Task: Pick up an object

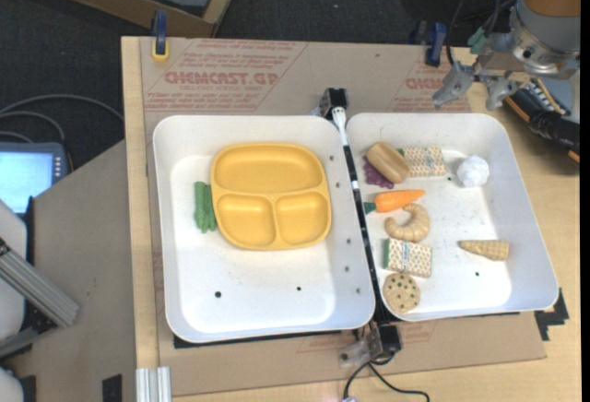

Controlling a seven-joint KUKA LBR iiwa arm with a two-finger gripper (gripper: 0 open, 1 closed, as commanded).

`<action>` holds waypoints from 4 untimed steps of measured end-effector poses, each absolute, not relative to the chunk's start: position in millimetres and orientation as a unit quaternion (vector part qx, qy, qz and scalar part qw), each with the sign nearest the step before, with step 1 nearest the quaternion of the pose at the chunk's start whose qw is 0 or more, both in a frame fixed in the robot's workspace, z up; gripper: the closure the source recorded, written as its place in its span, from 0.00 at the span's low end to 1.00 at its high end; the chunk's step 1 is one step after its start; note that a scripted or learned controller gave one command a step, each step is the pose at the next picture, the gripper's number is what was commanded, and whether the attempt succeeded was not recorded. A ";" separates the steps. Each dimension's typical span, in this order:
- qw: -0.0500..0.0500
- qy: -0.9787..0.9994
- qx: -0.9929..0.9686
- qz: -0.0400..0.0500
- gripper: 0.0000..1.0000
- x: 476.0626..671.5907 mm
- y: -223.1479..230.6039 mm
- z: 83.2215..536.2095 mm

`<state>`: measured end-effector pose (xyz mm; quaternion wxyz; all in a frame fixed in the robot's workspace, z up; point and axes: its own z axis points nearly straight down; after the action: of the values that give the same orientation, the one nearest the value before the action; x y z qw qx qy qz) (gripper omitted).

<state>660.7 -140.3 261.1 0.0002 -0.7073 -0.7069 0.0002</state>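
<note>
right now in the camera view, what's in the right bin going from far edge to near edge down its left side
bread roll → carrot → croissant → cracker → cookie

A robotics lab is showing here: two white bins [175, 206] are sitting clamped on a protective-film board [230, 77] (printed lettering), cables are trailing off the tabletop [83, 243], aluminium framing is leaning nearby.
</note>
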 end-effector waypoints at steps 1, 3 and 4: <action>0.006 -0.705 -0.709 0.004 0.00 596.0 -183.6 88.0; 0.001 -0.707 -0.707 0.001 0.00 635.3 -152.3 84.9; 0.000 -0.707 -0.708 0.000 1.00 636.5 -152.4 95.6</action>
<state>636.5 -152.4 95.6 -0.0001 -0.7077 -0.7065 -0.0004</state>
